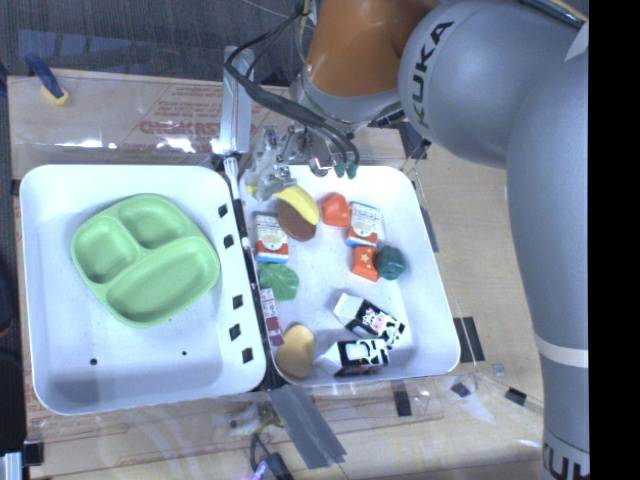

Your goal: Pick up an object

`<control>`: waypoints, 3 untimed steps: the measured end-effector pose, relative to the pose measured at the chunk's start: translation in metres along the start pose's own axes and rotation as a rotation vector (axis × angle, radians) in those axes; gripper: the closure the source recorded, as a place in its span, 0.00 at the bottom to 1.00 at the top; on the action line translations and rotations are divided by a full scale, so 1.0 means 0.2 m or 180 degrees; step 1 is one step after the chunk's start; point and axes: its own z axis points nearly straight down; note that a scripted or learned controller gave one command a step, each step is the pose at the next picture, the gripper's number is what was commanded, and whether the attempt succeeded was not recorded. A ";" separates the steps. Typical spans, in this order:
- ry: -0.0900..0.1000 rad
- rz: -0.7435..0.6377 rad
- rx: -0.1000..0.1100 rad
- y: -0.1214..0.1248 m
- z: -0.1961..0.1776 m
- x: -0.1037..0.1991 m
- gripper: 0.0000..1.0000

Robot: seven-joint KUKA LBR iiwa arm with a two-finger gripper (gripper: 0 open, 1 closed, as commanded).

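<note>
Object for picking: yellow-and-brown toy [296,212], far-left corner of right bin [428,268], just below gripper [283,164]. Probably light hard plastic, smooth, rounded; best taken across narrow middle. Small printed cartons [270,239] alongside, lettering too small to read. "KUKA" legible on arm [500,78]. Pincer state blurred: cannot tell.

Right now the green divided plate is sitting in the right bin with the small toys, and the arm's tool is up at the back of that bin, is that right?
Not quite. The green divided plate sits alone in the left bin. The small toys lie in the right bin, and the tool is at that bin's back edge, as the camera view shows.
</note>
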 end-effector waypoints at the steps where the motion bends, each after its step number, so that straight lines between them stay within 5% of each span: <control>1: 0.0002 0.0101 -0.0002 0.33 -0.03 -0.05 1.00; 2: 0.0019 -0.0203 0.0006 -0.11 0.24 0.16 1.00; 3: 0.0002 -0.0260 0.0000 0.19 0.23 -0.03 1.00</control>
